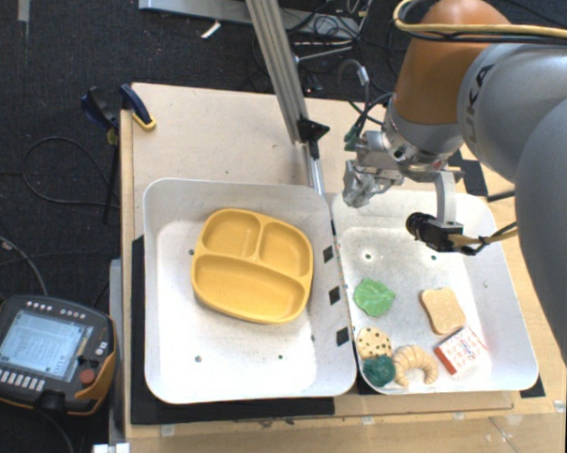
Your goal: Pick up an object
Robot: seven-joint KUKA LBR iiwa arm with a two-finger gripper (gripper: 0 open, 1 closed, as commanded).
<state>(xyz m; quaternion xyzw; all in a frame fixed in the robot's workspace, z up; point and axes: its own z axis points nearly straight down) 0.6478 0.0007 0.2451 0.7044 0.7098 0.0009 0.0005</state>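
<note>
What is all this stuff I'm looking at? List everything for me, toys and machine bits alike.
White bins: two, side by side on the bench.
Divided plate: one, yellow, three compartments, in the left bin.
Lettuce leaf: one, green, right bin, toward the plate.
Bread slice: one, tan, right bin, right of the leaf.
Cookie: one, pale with dark chips, right bin's near edge.
Broccoli-like piece: one, dark green, just below the cookie.
Croissant: one, beige, beside the dark green piece.
Small packet: one, red and white, right of the croissant.
Handheld controller: one, grey and orange, floor at lower left.
Arm: one, grey with orange band, from the right.
Claw: one, metallic, above the right bin's far edge.
</note>
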